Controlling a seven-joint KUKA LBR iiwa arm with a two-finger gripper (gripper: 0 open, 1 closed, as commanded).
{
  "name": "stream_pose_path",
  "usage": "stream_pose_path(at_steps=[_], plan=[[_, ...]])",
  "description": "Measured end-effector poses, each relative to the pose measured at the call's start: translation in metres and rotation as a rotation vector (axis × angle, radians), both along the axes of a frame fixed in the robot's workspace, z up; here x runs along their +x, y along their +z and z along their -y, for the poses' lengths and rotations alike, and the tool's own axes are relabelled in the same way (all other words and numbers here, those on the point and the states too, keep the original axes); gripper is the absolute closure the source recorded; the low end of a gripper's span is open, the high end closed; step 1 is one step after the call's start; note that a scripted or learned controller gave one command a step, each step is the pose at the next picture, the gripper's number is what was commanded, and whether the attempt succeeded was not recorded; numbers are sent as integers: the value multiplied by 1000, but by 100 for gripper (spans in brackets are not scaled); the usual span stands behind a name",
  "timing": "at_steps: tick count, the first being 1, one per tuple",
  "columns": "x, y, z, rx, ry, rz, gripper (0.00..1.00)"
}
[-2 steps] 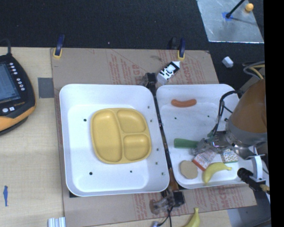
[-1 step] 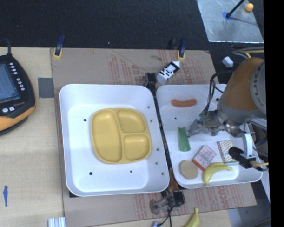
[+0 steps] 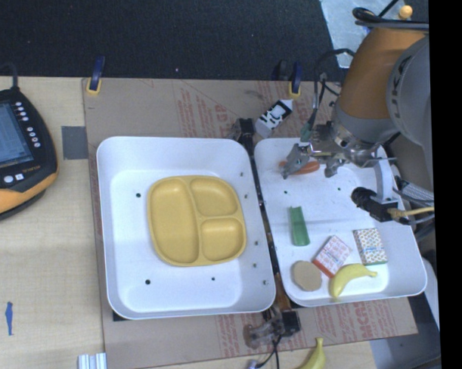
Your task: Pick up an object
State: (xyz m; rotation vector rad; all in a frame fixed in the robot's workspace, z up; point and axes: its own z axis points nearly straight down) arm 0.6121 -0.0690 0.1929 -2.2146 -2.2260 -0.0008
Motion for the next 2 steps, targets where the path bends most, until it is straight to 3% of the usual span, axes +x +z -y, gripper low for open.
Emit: stream_pose_path(at_steps=[1,2], plan=[[-50,-102,33,-2,0,-5,0],[-66,-101,32,-2,2,-5,0]])
